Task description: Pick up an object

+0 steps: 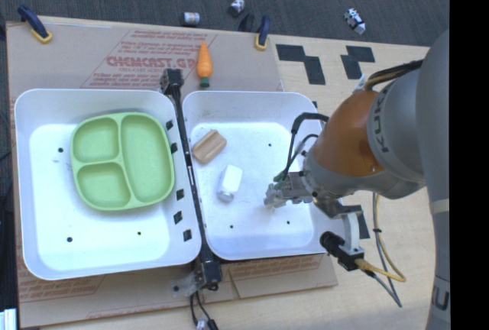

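Observation:
In the right bin (252,244) lie a tan block (208,146) near its upper left and a small white block (229,181) just below it. My gripper (280,195) hangs low over the right half of this bin, to the right of the white block and apart from it. The grey arm with its orange band (348,141) reaches in from the right and covers the bin's right wall.
The left bin (46,244) holds a green divided plate (122,160). An orange carrot-shaped toy (203,61) lies on the cardboard behind the bins. Clamps sit along the divider between the bins. Small loose items lie on the dark floor beyond.

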### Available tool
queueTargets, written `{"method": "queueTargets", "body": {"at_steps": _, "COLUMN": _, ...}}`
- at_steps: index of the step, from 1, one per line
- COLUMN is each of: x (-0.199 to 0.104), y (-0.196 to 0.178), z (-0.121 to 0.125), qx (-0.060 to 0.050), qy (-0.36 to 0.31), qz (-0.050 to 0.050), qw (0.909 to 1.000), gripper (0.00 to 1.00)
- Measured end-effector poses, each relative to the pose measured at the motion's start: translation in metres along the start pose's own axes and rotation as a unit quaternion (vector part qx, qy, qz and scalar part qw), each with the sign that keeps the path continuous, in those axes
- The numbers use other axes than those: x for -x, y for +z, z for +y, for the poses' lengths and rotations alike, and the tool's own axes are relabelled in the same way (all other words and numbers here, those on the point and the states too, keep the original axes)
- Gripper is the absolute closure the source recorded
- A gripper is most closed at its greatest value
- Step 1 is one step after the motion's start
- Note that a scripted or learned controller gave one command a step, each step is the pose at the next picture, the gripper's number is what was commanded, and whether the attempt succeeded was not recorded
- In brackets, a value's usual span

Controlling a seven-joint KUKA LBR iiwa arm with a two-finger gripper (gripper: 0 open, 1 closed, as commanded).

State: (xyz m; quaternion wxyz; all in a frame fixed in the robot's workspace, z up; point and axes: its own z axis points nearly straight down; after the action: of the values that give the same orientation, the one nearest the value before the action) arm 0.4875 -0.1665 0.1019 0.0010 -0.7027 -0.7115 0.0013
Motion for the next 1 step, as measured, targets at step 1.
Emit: {"method": "queueTargets", "body": {"at_steps": 1, "x": 0.0451, "y": -0.0340, "z": -0.0109, "qx": 0.002, "qy": 0.004, "qz": 0.000, "qw": 1.0000, "gripper": 1.00}}
